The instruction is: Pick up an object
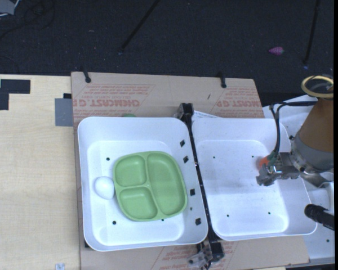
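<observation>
- Arm [321,131] enters from the right edge, wrist bent down over the right side of the right bin [236,229].
- Gripper [265,173] sits low, near the bin's right wall, pointing left toward the bin floor.
- A small orange-red spot shows at the gripper tip; too small to identify.
- Claw state: cannot tell, the tip is blurred and dark against the bin.
- No item is visibly between the claw tips.
- Left bin [96,229] holds a green tray [149,185] with three compartments, lying flat near the middle.
- A white ball [105,187] lies on the left bin floor, touching the tray's left edge.
- Tray and ball are well apart from the gripper, across the divider between the bins.
- Both bins rest on a cardboard sheet [158,94] on the bench.
</observation>
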Action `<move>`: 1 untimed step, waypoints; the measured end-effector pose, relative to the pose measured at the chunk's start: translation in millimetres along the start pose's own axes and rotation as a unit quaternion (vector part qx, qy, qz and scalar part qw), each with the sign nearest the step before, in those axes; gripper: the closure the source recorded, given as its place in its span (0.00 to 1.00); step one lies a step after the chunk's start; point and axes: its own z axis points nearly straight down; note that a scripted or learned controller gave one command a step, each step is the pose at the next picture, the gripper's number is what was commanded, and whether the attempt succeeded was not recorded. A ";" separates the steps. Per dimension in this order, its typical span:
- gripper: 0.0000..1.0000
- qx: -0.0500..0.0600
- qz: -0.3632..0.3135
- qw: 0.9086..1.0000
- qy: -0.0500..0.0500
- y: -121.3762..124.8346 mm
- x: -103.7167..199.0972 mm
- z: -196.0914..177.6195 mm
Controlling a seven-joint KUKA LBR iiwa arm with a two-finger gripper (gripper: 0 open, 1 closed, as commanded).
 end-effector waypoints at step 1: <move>1.00 0.000 0.000 1.000 0.000 1.0 -0.8 -52.7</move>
